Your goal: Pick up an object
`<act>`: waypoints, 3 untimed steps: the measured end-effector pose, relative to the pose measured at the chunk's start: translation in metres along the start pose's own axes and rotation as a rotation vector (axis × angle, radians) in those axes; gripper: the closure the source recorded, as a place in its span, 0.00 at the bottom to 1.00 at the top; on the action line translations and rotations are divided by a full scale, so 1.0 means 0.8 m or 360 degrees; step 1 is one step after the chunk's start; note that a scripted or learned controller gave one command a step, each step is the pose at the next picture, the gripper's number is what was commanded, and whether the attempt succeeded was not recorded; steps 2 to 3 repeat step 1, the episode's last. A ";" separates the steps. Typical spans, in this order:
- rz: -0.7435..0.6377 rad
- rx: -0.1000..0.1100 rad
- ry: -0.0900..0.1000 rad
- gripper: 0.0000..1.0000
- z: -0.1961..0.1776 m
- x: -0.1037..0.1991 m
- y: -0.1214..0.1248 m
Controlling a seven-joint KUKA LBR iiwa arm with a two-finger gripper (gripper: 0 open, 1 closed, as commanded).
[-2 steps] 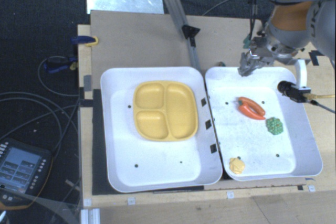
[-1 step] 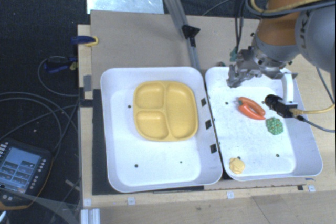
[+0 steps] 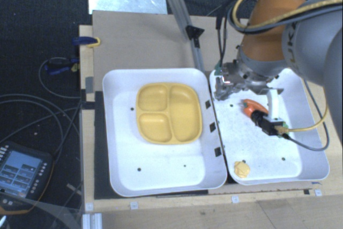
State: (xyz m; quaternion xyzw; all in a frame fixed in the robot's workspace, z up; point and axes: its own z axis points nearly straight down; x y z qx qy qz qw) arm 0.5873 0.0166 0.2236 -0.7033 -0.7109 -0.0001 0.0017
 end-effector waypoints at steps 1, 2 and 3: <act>0.0001 0.0001 0.0000 1.00 0.010 0.059 -0.036; 0.0001 0.0001 0.0000 1.00 0.010 0.059 -0.036; 0.0001 0.0001 0.0000 1.00 0.010 0.059 -0.036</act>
